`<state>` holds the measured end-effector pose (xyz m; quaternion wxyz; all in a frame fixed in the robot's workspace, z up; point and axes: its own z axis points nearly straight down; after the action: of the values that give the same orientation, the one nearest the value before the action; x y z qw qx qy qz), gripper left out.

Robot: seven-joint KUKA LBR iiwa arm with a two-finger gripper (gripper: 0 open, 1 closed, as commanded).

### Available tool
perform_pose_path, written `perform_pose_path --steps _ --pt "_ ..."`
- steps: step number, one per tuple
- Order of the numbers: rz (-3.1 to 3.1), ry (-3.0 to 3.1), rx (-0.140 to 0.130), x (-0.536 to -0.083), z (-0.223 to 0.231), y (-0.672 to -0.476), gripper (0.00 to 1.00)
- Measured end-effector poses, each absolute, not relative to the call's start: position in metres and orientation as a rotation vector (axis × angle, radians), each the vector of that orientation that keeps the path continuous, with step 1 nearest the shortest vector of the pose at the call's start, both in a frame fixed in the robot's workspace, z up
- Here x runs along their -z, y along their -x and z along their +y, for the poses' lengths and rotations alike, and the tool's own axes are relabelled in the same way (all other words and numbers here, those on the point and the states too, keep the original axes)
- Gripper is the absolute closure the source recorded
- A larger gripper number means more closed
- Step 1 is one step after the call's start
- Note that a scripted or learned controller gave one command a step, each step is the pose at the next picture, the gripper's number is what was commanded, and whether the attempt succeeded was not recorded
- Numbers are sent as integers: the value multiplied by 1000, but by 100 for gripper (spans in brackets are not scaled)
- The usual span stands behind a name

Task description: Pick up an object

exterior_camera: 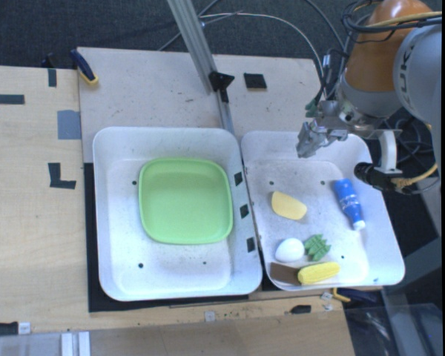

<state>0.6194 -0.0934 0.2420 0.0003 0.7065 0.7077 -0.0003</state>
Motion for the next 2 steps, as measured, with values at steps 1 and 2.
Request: perform_pose_path --steps 1,2 --pt "2230 -2217 4 -236 -39 -603 100" --pt "2231 -2216 5 -229 22 -606 100"
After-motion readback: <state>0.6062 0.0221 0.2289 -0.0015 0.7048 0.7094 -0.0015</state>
